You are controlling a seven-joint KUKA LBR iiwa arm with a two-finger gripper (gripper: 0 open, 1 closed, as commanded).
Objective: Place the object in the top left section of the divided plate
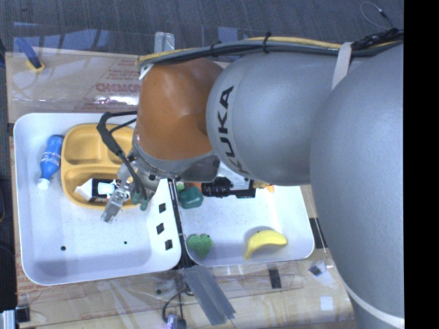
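Looming over both bins, the arm (274, 94) hides much of your yellow divided plate (82, 160) in the left bin (41, 252). The gripper (116, 204) hangs at the plate's near edge; I cannot tell its state. A black-and-white object (96, 187) lies in the plate's near section.

From my seat the light was even and fairly bright, falling from overhead. The white bins (41, 252) read clean without blowing out, though I saw a soft sheen on the arm (288, 108) along its grey shell and orange band. The arm threw a dim shadow onto the bin floor beneath it, and the yellow plate (75, 163) sat partly in that shade. Detail was soft all over; the gripper (116, 204) looked smeared and small parts ran together. The dark floor at the top showed grainy noise, and the clear plastic sheet (82, 81) carried faint glare
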